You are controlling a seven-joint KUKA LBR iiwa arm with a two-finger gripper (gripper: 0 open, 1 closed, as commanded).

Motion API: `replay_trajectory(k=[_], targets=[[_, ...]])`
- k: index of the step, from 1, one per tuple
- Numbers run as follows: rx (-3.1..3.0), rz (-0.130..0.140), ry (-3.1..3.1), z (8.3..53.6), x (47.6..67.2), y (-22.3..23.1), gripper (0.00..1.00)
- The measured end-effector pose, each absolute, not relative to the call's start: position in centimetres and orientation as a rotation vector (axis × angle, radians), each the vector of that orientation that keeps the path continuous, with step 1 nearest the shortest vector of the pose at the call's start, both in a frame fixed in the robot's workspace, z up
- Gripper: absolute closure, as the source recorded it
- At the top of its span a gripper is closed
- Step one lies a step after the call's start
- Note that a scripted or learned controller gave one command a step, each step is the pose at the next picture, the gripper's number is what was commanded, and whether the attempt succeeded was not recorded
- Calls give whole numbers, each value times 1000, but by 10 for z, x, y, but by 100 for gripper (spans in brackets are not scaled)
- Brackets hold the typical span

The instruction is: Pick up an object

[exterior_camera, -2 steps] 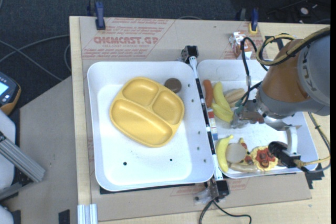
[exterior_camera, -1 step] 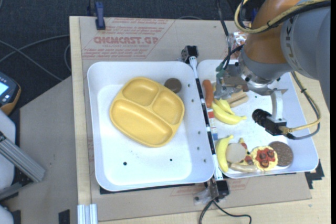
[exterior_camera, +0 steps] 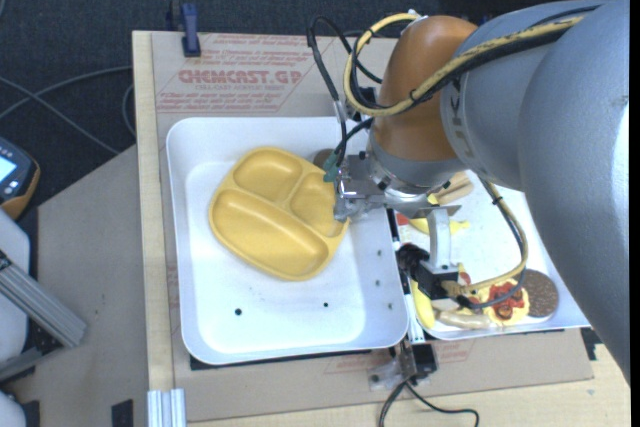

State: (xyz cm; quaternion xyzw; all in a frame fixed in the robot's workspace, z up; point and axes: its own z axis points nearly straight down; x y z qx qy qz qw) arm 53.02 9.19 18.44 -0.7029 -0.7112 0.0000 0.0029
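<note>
A yellow divided plate [exterior_camera: 272, 212] lies in the left white bin [exterior_camera: 200, 315], towards its right side. My gripper [exterior_camera: 343, 198] is low over the plate's right edge, close to the wall between the two bins. The grey arm and its orange band [exterior_camera: 425, 80] cover most of the right bin. Small objects show at that bin's front: a brown round disc [exterior_camera: 541, 293], a red piece [exterior_camera: 507, 296] and yellow and pale pieces [exterior_camera: 445, 314].
The right bin [exterior_camera: 500, 215] is largely hidden under the arm. Black and yellow cables [exterior_camera: 345, 65] loop around the wrist. A blue clamp [exterior_camera: 187, 25] sits at the bench's back left corner. A cardboard sheet [exterior_camera: 240, 80] lies behind the left bin.
</note>
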Motion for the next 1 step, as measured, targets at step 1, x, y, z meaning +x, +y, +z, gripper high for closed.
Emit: replay_trajectory(k=[1], targets=[[-2208,-10,-2233,226,505,173,100]])
